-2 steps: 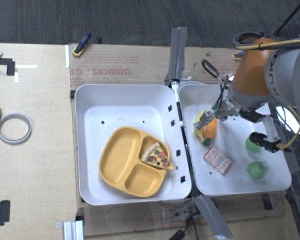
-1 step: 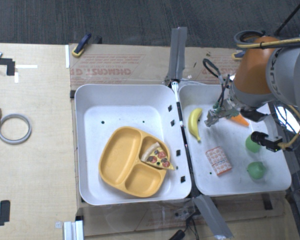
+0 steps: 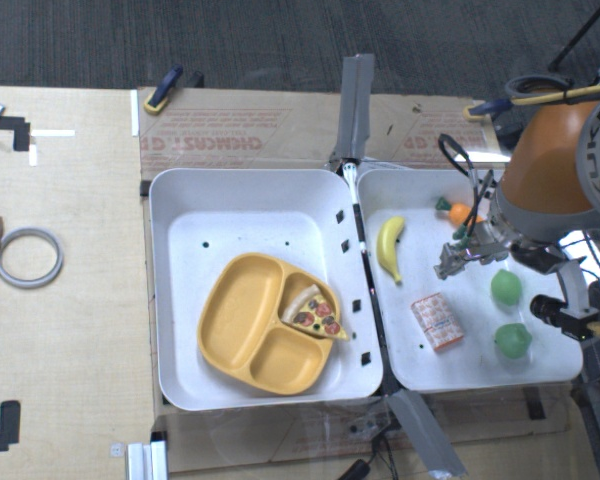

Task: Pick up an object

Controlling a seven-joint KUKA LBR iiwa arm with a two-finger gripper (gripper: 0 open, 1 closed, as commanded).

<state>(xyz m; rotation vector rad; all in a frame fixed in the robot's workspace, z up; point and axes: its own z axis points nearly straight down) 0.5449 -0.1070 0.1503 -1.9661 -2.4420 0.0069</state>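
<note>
Hovering low in the right bin (image 3: 540, 368), gripper (image 3: 458, 260) apparently gripping nothing, spread of the fingers impossible to tell. Banana (image 3: 390, 248) lying just leftward, long axis running near-to-far; red packet (image 3: 437, 323) sitting nearer the camera.

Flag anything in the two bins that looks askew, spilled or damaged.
Nothing stands out. The pizza slice lies inside the yellow divided plate in the left bin; the banana, small box and two green balls lie apart, intact.
</note>
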